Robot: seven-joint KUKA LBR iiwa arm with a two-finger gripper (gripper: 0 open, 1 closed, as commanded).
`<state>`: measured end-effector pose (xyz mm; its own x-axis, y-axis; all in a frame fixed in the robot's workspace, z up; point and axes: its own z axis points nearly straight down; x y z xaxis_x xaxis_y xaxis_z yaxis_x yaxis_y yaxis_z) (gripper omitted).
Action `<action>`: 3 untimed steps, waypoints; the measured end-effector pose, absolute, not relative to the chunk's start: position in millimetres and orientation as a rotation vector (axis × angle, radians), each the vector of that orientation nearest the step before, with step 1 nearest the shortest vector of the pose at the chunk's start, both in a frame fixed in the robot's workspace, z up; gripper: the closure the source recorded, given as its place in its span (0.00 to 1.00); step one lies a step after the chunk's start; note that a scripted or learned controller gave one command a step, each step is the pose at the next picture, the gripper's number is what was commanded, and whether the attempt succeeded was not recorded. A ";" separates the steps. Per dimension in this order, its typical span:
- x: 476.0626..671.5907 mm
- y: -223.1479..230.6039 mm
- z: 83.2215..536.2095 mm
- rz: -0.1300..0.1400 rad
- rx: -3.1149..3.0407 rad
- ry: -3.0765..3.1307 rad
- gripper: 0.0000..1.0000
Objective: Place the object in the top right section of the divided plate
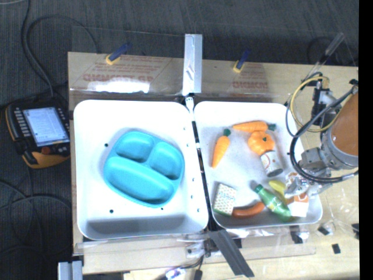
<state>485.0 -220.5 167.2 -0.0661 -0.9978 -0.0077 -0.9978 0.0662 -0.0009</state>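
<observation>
A blue divided plate [144, 166] lies in the left bin [87, 214], with two small sections at its far side and one long section at its near side. The top right section [165, 158] holds nothing. My gripper [295, 186] hangs low over the right bin's near right corner, just above a green bottle [273, 200] and a yellow piece [277, 186]. The arm's orange band [348, 127] sits at the right edge, above the wrist.
The right bin [245, 111] holds two carrots [220, 148] [250, 126], an orange pepper [260, 141], a small can [271, 163], a speckled box [224, 199], a red sausage [248, 209] and a white carton [299, 206]. Cables [303, 115] loop beside the arm.
</observation>
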 end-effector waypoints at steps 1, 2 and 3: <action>527.3 -155.3 159.1 0.008 -1.891 2.503 1.00; 494.7 -219.3 160.6 0.007 -2.249 2.186 1.00; 490.0 -197.4 130.4 0.006 -2.461 1.944 1.00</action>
<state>490.0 -197.4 130.4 0.2318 -0.9728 -0.0063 -0.9728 -0.2318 -0.0018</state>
